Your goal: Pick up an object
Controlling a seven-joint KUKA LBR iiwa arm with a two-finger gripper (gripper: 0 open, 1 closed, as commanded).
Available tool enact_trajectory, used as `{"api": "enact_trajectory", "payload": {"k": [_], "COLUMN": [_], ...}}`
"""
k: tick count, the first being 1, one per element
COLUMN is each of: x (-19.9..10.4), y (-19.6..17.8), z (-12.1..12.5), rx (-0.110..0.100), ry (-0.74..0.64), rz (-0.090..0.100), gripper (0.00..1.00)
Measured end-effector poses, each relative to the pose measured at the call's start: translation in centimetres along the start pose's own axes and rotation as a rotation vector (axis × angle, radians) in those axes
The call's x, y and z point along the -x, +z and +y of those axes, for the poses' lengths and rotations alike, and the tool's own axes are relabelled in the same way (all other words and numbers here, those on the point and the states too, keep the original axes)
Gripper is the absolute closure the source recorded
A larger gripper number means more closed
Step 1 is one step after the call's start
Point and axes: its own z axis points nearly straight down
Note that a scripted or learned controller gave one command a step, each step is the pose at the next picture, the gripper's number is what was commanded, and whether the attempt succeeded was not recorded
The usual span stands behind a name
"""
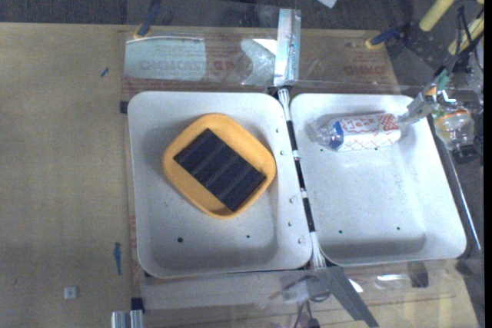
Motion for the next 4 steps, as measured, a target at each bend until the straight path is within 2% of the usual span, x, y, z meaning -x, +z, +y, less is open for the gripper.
{"api": "enact_trajectory", "payload": {"k": [1,2,3,4], "x": [-7.2,-8.2,-12.0,-11.9], "y": [7.1,9.0,14.9,13.9], "z": [4.2,5.5,6.3,6.4], "rx": [-0.002,0.027,0.006,0.008], "ry": [0.139,0.041,-0.103,-0.102], "rz": [0.000,-0.005,-0.002,-0.004], "gripper": [0.00,0.00,0.00,1.00]}}
